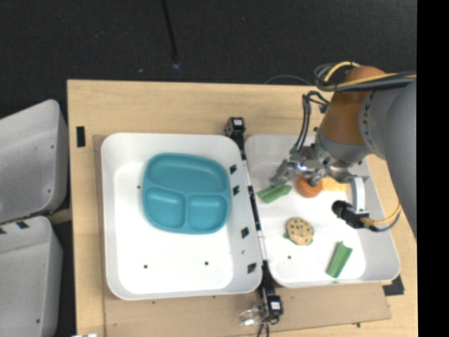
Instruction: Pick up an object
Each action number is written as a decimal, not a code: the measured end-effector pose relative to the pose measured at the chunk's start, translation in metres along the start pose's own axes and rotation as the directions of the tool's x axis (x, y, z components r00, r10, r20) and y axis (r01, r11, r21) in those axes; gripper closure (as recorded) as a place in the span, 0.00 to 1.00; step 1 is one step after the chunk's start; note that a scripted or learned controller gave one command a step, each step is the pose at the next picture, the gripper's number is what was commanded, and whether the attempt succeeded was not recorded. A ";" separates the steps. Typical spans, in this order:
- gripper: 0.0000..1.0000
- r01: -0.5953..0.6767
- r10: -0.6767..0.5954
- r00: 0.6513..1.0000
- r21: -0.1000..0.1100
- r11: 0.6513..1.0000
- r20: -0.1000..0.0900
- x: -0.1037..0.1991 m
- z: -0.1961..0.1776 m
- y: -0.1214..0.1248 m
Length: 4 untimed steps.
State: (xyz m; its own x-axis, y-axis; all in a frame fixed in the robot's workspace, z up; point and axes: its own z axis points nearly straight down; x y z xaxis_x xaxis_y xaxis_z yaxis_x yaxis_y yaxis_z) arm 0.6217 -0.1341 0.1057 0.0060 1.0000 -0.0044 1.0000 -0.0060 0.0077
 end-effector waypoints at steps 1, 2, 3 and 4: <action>1.00 -0.005 0.005 1.000 -0.011 1.000 0.003 -0.002 -0.017 0.003; 1.00 -0.005 0.005 1.000 0.001 1.000 -0.002 -0.011 -0.078 0.008; 1.00 0.003 -0.003 1.000 0.000 1.000 -0.002 -0.013 -0.133 0.010; 1.00 0.012 -0.012 1.000 0.005 1.000 -0.005 0.039 -0.144 0.020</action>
